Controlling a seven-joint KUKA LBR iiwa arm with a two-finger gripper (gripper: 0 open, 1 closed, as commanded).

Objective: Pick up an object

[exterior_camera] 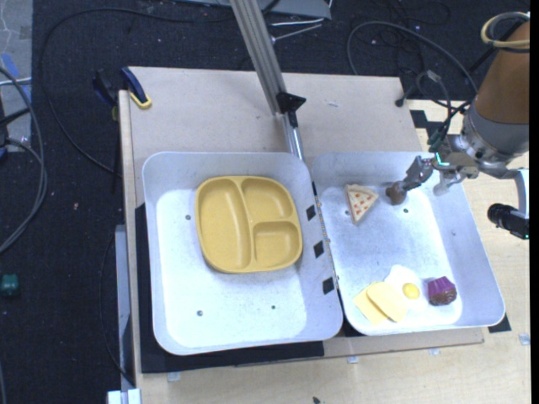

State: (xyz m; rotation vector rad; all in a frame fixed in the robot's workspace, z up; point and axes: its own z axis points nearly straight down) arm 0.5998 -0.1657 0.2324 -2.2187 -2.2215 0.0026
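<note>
**Reaching into the right bin, with nothing yet gripped**

Seen from the fixed overhead camera, the grey two-finger gripper (402, 189) is placed over the upper part of the right-hand shallow white bin (472, 251), with the arm entering from the right. How far it is open cannot be told at this size, and no object is seen held in it.

The risk is judged first. The nearest candidate, a small triangular pizza-slice toy (360, 202), lies flat and thin on the bin floor, so a closing grasp could slide over it or push it away. A descent made slightly off to the side could close on nothing, since the gripper tip is beside the slice, not above it.

The pizza-slice toy lies just to the left of the gripper tip, near but apart from it. A flat yellow-and-white fried-egg toy (389, 295) and a small purple lumpy toy (441, 290) lie close together at the near edge of the same bin, well apart from the gripper. A yellow three-compartment plastic tray (249, 223) is set in the left-hand white bin (168, 301).
</note>
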